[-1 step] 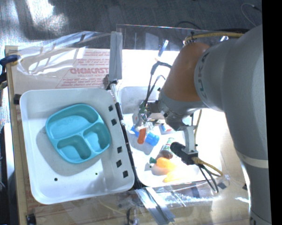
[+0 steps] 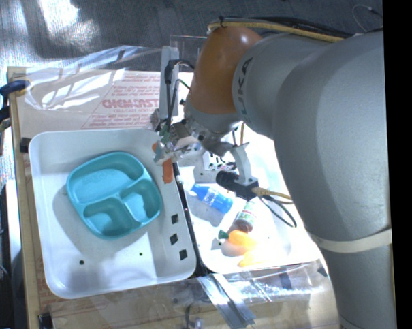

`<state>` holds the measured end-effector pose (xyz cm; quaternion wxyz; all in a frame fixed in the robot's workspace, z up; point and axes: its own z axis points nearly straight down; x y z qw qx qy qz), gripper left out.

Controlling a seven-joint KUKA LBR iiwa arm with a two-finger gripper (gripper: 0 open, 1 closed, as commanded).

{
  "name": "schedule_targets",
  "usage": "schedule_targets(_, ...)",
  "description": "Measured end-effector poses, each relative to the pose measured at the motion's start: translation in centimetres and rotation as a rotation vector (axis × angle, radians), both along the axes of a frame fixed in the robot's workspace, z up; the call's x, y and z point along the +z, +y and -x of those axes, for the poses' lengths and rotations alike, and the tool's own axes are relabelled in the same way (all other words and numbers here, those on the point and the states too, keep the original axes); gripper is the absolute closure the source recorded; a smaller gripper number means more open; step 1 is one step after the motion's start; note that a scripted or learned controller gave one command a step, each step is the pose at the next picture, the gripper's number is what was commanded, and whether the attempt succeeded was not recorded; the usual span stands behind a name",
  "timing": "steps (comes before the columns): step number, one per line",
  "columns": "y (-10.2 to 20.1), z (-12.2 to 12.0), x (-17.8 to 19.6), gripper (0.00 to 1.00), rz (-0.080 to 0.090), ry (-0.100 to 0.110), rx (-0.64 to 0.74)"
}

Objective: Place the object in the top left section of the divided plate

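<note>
A light blue divided plate (image 2: 115, 193) lies in the left bin (image 2: 95, 274), with one wide section at its upper left and two smaller ones below and to the right. My gripper (image 2: 167, 154) hangs over the wall between the two bins, just right of the plate's upper right rim. It is shut on a small orange object (image 2: 167, 171), which sticks out below the fingertips. The grey arm with its orange band (image 2: 222, 64) covers much of the right bin.
The right bin (image 2: 265, 260) holds a blue and white bottle (image 2: 211, 200), a small dark-capped bottle (image 2: 244, 222), an orange fruit (image 2: 237, 243) and a white item (image 2: 213, 168). Clear plastic sheeting (image 2: 86, 84) lies behind the bins.
</note>
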<state>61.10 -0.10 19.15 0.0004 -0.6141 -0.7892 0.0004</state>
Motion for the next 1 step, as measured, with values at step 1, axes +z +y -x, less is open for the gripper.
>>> schedule_targets(1,-0.02,0.0,0.01,0.0,0.0,0.0,0.0)
